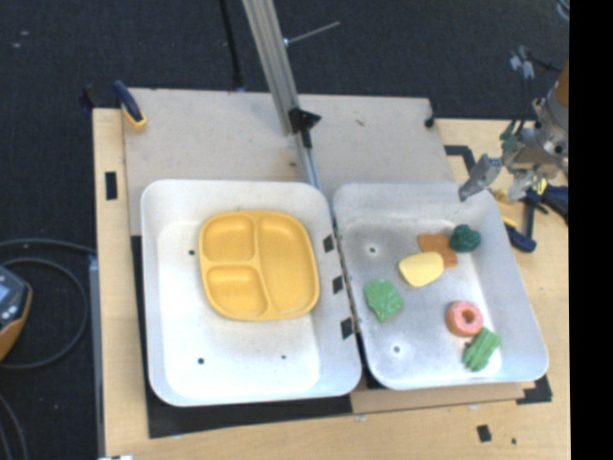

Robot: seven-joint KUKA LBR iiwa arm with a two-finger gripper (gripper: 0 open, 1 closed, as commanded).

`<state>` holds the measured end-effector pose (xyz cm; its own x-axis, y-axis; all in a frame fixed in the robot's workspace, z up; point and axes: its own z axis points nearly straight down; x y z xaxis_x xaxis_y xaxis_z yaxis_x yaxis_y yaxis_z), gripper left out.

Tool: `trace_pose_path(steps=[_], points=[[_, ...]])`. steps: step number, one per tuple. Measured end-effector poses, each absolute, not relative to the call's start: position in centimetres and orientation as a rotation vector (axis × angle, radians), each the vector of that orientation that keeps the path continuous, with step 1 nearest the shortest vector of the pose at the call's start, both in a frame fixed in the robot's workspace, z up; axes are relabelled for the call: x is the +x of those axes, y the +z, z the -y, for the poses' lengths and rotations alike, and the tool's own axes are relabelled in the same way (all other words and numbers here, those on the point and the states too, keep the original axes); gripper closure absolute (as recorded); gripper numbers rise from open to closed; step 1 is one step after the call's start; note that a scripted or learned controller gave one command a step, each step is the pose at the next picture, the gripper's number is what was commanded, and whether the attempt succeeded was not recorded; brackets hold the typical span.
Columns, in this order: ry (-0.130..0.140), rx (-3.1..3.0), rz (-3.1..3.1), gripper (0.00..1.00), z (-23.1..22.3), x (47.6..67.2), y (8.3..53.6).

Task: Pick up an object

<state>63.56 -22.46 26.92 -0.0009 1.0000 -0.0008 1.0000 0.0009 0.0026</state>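
Two shallow white bins sit side by side on the tabletop [249,132]. The left bin [172,353] holds a yellow divided plate [259,264] with three compartments, lying flat near the bin's middle. The right bin [383,214] carries the small objects: a dark green round piece [465,239] toward the far right side, touching an orange-brown block [436,244] just to its left; a pale yellow lump [420,269] right in front of that block; a light green leafy piece [384,300] nearer the bin's left wall; a pink ring like a doughnut [465,318] toward the near right; and a green ridged piece [481,349] just in front of the ring, close to the bin's near right corner. The gripper [498,175] hangs at the far right corner of the right bin, above its rim and apart from all the objects; its jaws look spread apart, with nothing between them. A slanted metal post [273,56] rises behind the bins.
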Motion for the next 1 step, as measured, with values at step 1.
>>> trace_pose_path(steps=[1], points=[[-0.004,2.222,-2.223,0.00,22.60,63.51,20.63]])
